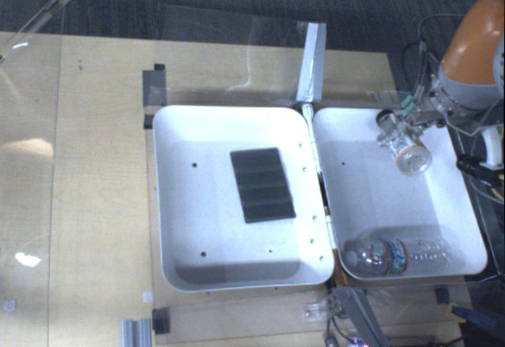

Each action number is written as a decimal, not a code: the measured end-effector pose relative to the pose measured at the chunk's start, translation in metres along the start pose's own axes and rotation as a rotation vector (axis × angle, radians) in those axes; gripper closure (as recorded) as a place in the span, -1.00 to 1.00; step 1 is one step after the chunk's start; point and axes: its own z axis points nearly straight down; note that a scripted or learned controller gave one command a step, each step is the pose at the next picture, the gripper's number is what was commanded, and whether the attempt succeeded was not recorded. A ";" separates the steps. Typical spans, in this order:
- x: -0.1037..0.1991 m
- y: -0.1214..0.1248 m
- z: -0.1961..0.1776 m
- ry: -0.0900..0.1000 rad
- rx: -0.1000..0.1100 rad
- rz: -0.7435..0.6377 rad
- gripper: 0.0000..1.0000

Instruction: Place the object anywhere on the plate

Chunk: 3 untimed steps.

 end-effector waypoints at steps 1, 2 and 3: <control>0.078 0.024 -0.009 0.001 0.001 -0.028 1.00; 0.145 0.019 -0.015 0.002 0.003 -0.078 1.00; 0.229 0.007 -0.057 0.002 0.001 -0.072 1.00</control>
